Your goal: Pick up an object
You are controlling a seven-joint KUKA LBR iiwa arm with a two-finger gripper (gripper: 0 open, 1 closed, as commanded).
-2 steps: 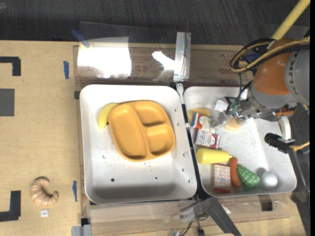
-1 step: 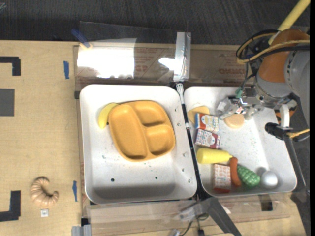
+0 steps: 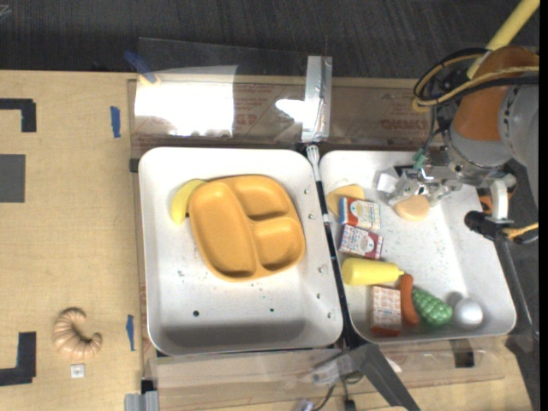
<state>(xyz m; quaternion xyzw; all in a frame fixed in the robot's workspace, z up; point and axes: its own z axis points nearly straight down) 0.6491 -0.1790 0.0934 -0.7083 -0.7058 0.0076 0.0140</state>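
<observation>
From the fixed overhead camera, the grey arm with its orange band reaches in from the right, and its two-finger gripper (image 3: 417,189) sits low over the upper part of the right-hand shallow white bin (image 3: 488,268). A small pale peach, rounded object (image 3: 413,207) lies just below the metal of the gripper, touching it or nearly so. Whether that piece sits between the fingers cannot be told from this angle, and the pincer's state cannot be read either, so no grasp can be claimed.

As a judgement, the task seems to be at the grasping stage: the arm is down in the bin at a candidate object, but nothing is visibly lifted, so the pick-up itself is left to do.

The other items in that bin lie well apart from the gripper, towards the left wall and the near edge: two small printed cartons (image 3: 360,227), a yellow cylindrical piece (image 3: 370,271), a green knobbly toy (image 3: 432,307) and a silver ball (image 3: 468,313).

The left-hand white bin (image 3: 171,306) holds an orange divided tray (image 3: 246,226) with a yellow banana-shaped piece (image 3: 179,199) tucked at its left edge.
</observation>
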